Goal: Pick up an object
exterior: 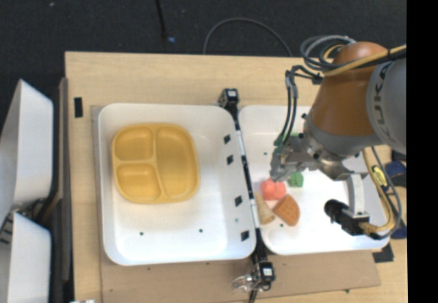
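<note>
Camera view: my claw low in right bin, just above pink object; wrist hides tips, grip state unclear. Green bit part-hidden beside it. Orange wedge nearby (yellow tray in left bin).

Yellow divided tray in left bin, tool above pink object in right bin
</note>
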